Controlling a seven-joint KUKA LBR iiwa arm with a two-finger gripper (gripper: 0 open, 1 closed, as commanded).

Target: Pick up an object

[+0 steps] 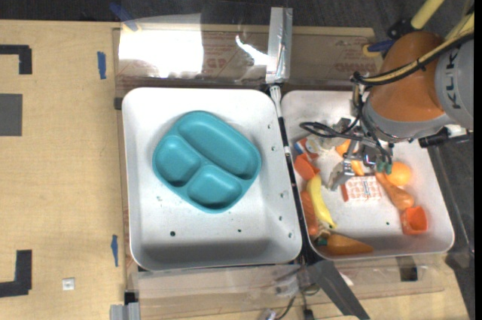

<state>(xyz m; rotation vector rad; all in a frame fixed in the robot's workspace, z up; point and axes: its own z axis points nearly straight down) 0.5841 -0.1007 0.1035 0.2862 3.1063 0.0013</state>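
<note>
Orange and yellow toy foods crowd the right bin (444, 224), which we take as the candidates for picking. A yellow banana (320, 204) lies lengthwise near the bin's left wall, with an orange carrot-shaped piece (348, 242) at its lower end and another orange piece (303, 166) above it. A small white carton with red print (363, 190) sits in the middle; we cannot read the print. To its right lie an orange ball (401, 174), an elongated orange piece (398, 196) and a small orange cup (415, 219).

We note the jaws (348, 169) low over the bin's centre, just above the carton's upper left corner, amid dark cables. We cannot tell how far they stand apart, nor whether anything is between them. Above them, the arm's orange band (403, 77) and grey wrist come in from the right; the letters "KU" show on the grey casing (458, 81).

Left bin (143, 236) holds a teal divided plate (206, 160) with three compartments, lying near its centre. Both bins rest on a tan surface (60, 160) with black markings and blue tape tabs. A clear sheet (196, 47) stands behind the left bin.
</note>
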